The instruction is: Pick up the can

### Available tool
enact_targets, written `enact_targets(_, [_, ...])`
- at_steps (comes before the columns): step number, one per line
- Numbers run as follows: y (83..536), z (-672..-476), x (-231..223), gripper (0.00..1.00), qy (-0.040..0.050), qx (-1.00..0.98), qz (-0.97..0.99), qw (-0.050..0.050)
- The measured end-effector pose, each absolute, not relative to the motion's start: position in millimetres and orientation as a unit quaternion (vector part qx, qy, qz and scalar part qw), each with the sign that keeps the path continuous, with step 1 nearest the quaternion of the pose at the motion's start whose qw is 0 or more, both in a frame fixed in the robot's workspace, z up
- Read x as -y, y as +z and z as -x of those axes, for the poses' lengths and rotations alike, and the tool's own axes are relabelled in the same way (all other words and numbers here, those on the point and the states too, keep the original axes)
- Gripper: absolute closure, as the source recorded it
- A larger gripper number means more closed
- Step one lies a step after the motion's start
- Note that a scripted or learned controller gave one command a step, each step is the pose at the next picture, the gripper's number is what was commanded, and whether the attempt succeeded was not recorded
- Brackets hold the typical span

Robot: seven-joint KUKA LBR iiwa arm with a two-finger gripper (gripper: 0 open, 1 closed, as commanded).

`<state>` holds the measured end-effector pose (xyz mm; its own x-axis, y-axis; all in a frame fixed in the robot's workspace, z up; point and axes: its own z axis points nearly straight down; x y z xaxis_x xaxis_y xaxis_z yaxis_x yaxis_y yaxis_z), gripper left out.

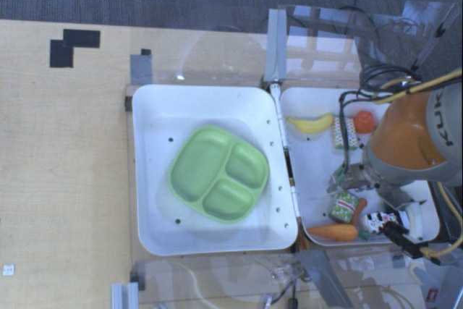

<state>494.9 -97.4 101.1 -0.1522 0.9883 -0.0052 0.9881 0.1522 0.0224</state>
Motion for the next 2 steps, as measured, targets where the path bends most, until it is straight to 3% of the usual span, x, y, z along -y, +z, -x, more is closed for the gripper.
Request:
enact_targets(1, [100.8, -494.4, 97.4, 0.00, 0.0065, -0.759, -0.651, 0.009])
enact_targets(2, [89.5, -491.4, 105.9, 0.00, 0.0053, -0.745, -0.667, 0.003])
